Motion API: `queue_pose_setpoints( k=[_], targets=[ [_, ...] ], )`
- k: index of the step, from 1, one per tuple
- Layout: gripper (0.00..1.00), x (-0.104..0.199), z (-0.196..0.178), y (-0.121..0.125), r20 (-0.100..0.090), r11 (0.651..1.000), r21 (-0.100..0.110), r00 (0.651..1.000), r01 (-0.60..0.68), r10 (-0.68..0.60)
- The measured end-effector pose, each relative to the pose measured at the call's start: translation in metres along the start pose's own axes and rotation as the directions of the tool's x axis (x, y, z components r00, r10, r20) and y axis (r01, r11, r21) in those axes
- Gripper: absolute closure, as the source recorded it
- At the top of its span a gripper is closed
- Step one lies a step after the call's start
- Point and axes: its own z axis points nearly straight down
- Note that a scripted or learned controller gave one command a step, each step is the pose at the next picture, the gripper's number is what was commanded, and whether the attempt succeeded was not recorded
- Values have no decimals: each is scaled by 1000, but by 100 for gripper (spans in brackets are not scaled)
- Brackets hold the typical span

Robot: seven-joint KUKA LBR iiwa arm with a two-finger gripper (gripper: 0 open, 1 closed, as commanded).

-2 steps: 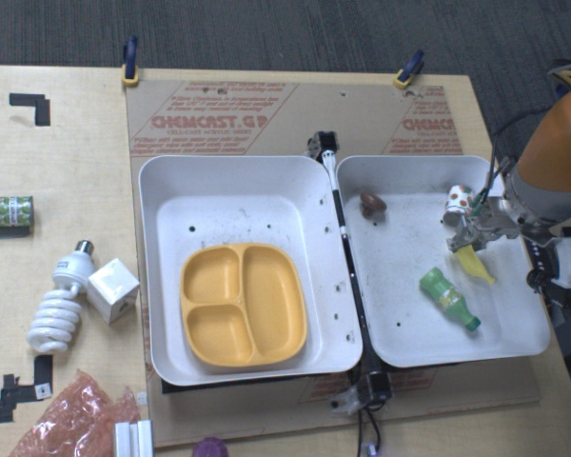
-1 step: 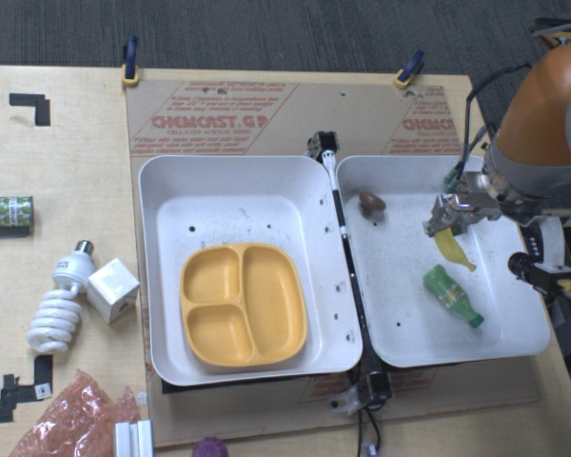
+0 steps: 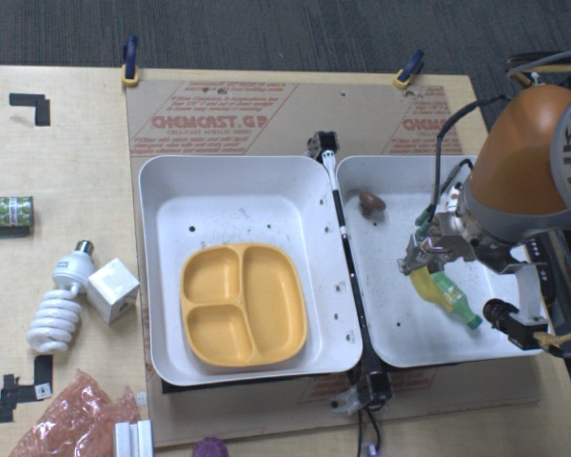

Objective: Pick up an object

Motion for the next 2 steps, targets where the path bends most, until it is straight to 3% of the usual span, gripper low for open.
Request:
queue_pose_setpoints(
  k=[1,2],
  targets=[
    [100,-2,22,-1,0,1000,1,1000,-1,1],
    [100,17,21,11,0,1000,-1,1000,0,0]
  ],
)
